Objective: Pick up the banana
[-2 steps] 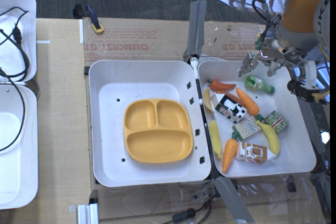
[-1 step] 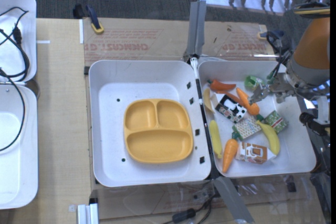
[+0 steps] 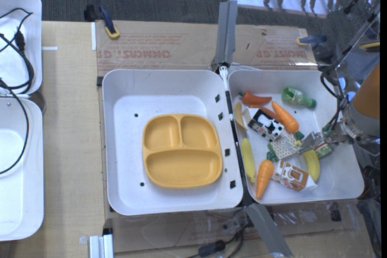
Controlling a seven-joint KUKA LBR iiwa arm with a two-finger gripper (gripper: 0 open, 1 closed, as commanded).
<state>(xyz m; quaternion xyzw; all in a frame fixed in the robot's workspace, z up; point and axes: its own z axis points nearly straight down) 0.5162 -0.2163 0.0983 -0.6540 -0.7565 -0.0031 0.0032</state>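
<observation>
Plainly, the camera view catches the approach step: the arm comes in from the right and its gripper [image 3: 315, 143] sits low in the right bin [image 3: 347, 187], not yet on anything that I can make out. Whether the claw is apart or together I cannot tell, since the metal parts blur into the clutter under them.

Two yellow things could be the target. One banana [image 3: 312, 165] lies just below the gripper, touching or nearly touching it, between a small carton [image 3: 292, 176] and the bin's right side. A second, longer banana [image 3: 247, 159] lies along the bin's left wall, well apart from the gripper. Left of the gripper are a carrot [image 3: 263, 177], another carrot [image 3: 285, 117], a red pepper [image 3: 256, 99], a cow-patterned toy [image 3: 266, 124] and a green toy [image 3: 297, 96] further up. The left bin [image 3: 118, 148] holds a yellow plate [image 3: 181, 150].

By my judgement the task is early: nothing is lifted. The next move calls for centring over the near banana, aligning the claw across its narrow width, and descending without catching the carton or the patterned block [image 3: 285, 144] beside it. Crowding there is the main risk.
</observation>
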